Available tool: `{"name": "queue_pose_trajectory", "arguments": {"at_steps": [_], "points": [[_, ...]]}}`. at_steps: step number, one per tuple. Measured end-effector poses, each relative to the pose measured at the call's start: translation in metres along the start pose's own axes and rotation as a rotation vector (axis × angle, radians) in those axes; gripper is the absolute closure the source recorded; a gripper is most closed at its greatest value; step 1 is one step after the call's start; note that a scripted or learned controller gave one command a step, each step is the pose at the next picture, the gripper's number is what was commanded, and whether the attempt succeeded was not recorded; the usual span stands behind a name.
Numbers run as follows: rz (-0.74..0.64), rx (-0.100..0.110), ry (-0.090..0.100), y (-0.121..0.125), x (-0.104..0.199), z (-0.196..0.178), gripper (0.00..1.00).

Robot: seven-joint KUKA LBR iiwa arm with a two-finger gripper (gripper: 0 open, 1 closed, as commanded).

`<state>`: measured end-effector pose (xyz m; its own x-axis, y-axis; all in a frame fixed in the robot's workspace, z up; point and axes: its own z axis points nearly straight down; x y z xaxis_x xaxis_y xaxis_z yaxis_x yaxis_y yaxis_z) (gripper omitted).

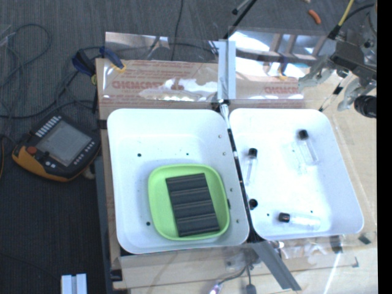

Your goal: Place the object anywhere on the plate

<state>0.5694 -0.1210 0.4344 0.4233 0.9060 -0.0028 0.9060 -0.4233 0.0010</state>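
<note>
Three clear black-capped vials (307, 147) in right bin (343, 170); teach pendant (58, 147) on dark floor, left of bench.

The robot (358, 57) is a grey metal assembly with silvery brackets, a black rounded part and a yellow cable (350, 8) above it.

- My bench (184, 267) carries two shallow white bins, side by side.
- Left bin (125, 133), centre-left of frame; right bin (343, 182), centre-right; rims touching mid-frame.
- A teach pendant (58, 147) lies on the dark floor (43, 237), at left.
</note>
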Motion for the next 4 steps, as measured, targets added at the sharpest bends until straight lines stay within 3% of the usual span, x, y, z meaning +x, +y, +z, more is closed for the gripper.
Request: {"name": "queue_pose_trajectory", "arguments": {"at_steps": [1,2,3,4], "points": [[-0.023,0.001,0.000,0.019,0.037,0.001,0.00],[-0.070,0.002,-0.001,0.011,0.065,0.001,0.00],[0.003,0.001,0.000,0.025,0.067,0.001,0.00],[0.170,0.002,0.000,0.061,0.063,0.001,0.00]]}}
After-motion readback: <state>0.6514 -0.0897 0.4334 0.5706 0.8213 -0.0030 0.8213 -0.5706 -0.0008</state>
